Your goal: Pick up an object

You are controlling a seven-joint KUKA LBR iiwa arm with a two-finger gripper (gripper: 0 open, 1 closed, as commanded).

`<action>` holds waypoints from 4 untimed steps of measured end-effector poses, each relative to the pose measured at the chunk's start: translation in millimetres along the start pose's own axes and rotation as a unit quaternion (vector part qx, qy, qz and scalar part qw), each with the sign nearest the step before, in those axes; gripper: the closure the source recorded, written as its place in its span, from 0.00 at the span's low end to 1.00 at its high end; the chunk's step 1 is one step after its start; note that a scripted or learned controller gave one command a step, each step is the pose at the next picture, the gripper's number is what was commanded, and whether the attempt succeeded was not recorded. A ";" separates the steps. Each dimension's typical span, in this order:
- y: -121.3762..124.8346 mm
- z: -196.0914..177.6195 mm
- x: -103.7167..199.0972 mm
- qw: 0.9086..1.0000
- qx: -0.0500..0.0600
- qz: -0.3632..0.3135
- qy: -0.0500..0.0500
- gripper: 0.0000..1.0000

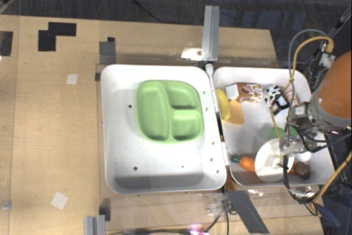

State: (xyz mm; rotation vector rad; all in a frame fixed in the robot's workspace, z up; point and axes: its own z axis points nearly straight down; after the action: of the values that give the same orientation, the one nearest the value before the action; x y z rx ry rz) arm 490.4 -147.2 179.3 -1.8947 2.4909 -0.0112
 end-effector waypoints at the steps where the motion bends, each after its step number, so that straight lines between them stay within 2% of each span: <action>1: -48.6 28.4 28.3 0.988 0.003 -0.157 0.000 1.00; 2: -96.4 -58.7 -67.2 0.982 0.001 -0.189 -0.001 1.00; 3: -84.8 16.5 -10.3 0.912 -0.004 -0.410 -0.002 1.00; 4: -138.3 16.2 5.7 0.845 -0.005 -0.535 -0.004 1.00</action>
State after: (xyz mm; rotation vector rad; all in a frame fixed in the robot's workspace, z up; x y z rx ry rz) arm 622.4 -189.6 164.9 -2.9384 1.0940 -0.0007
